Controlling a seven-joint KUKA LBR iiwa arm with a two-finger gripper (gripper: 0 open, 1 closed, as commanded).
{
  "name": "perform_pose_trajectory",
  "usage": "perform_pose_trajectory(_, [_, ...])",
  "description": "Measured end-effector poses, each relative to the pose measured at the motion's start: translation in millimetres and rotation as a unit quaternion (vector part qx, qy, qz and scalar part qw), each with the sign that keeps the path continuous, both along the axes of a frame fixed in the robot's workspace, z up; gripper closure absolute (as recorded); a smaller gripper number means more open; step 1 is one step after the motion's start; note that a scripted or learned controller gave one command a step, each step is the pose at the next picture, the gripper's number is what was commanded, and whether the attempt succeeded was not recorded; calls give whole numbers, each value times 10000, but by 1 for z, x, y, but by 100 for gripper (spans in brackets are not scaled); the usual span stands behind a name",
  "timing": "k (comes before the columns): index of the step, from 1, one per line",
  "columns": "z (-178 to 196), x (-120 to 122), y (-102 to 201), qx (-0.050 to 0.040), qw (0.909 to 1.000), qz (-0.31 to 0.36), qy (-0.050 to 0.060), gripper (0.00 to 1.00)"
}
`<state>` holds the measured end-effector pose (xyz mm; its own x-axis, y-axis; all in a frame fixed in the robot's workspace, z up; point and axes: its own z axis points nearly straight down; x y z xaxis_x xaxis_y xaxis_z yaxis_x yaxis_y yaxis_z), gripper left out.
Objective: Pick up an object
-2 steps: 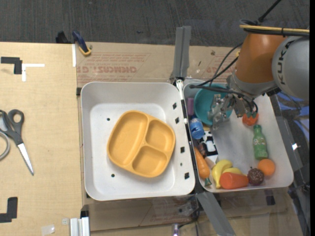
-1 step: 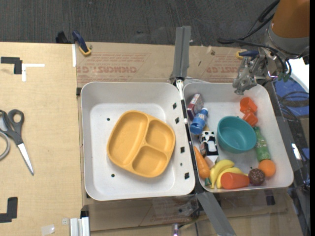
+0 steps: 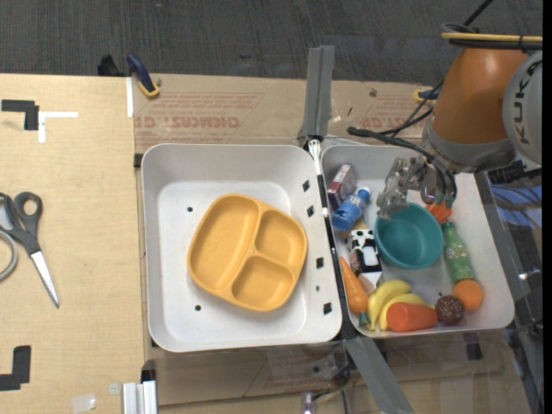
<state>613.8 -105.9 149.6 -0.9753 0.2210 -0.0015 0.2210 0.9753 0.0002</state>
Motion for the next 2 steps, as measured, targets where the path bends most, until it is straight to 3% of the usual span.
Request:
perform_pose_trajectory(1, [22, 0, -59, -12, 9731, 2305, -27, 100])
perform_pose_trajectory(2, [114, -101, -39, -2, 9803, 1974, -9, 100])
